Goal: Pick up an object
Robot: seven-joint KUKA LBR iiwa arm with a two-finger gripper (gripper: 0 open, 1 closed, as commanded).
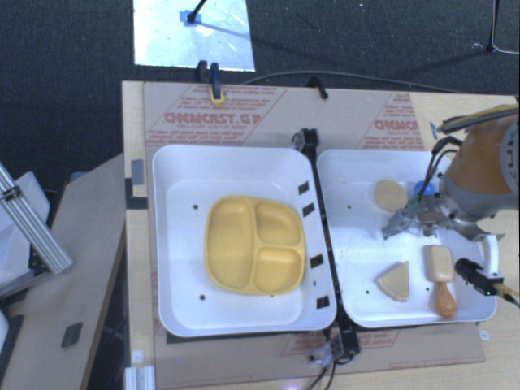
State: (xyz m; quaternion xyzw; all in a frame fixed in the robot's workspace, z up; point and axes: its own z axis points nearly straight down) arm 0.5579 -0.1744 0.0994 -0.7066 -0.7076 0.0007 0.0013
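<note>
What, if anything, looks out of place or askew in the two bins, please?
Nothing stands out. The yellow plate lies flat in the left bin. In the right bin, the round disc, wedge and brush lie apart, unspilled, near the tool.

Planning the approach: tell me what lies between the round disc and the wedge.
Camera view: bare white bin floor between the disc and the wedge; the gripper hangs beside that stretch.

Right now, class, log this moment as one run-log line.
arm: over right bin | gripper: beside round biscuit | wedge, brush: untouched | left bin: yellow plate
</note>
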